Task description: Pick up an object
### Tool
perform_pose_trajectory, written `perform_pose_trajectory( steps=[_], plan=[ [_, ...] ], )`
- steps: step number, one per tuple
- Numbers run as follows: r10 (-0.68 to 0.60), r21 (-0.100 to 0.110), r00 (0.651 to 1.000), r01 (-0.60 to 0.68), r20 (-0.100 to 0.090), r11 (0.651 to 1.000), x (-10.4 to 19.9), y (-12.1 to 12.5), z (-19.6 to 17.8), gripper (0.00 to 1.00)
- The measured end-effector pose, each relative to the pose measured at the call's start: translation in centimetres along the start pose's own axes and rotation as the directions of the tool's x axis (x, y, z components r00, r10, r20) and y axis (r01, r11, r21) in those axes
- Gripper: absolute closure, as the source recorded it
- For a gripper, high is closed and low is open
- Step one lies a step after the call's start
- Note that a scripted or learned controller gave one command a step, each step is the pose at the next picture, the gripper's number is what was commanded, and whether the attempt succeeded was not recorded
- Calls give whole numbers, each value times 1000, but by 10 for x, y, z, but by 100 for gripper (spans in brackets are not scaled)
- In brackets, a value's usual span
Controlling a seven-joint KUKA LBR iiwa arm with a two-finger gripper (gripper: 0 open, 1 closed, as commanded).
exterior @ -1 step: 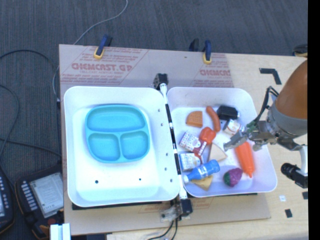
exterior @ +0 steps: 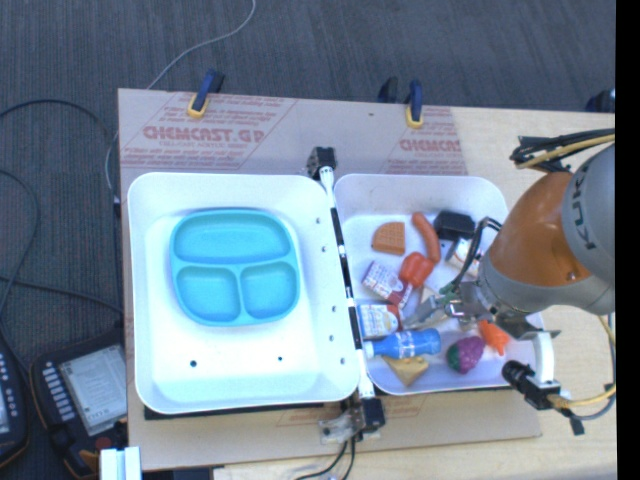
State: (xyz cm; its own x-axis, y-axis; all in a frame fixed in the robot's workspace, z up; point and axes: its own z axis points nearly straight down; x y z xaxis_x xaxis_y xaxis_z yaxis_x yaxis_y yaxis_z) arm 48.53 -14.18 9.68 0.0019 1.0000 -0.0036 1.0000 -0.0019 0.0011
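The right bin [exterior: 420, 186] holds a jumble of toy food. My gripper [exterior: 432, 310] is down inside it, near the middle, reaching in from the right under the orange wrist band. It sits just below a red pepper [exterior: 414, 268] and just above a blue bottle [exterior: 405, 345] lying on its side. Around it are an orange wedge [exterior: 389, 237], a red sausage [exterior: 427, 235], a black block [exterior: 455, 224], a small printed packet [exterior: 381, 279], a yellow wedge [exterior: 407, 370], a purple berry [exterior: 464, 354] and an orange carrot [exterior: 493, 336]. I see nothing lifted off the bin floor.
The left bin [exterior: 150, 368] holds a blue divided plate [exterior: 236, 266]. A raised divider [exterior: 340, 258] separates the two bins. Clamps [exterior: 413, 103] grip the board's far edge. The arm's body [exterior: 545, 248] covers the right bin's right side.
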Motion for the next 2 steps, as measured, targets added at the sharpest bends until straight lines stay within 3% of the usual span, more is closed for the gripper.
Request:
perform_pose_trajectory(
  steps=[1,2],
  plan=[
    [-2,13,1000,2,-5,1000,2,-2,-4,100],
    [-2,13,1000,2,-5,1000,2,-2,-4,0]
  ],
)
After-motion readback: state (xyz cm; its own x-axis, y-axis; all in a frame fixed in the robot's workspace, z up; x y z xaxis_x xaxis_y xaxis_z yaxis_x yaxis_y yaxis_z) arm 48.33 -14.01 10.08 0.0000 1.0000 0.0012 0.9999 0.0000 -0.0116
